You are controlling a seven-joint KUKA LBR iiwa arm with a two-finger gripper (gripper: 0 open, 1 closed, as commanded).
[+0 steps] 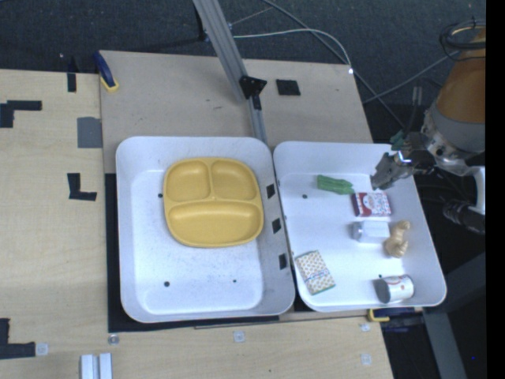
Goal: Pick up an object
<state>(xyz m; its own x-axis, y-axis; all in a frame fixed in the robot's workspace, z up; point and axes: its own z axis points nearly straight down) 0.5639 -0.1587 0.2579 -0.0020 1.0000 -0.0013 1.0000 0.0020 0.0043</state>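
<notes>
The right bin [312, 158] holds several small objects: a green piece [335, 185], a red and white packet [372, 204], a small grey block [369, 231], a tan lumpy figure [397, 238], a patterned square packet [314, 272] and a small can [394, 288] lying on its side. My gripper [387, 171] hangs over the bin's right rear part, just above and right of the red and white packet. I see nothing held in it. The left bin [138, 235] carries a yellow divided plate [213, 201].
A grey metal pole [229, 46] slants up from behind the two bins. Cables [316, 34] trail over the dark floor at the back. Black tape marks dot the wooden bench [47, 212] at the left.
</notes>
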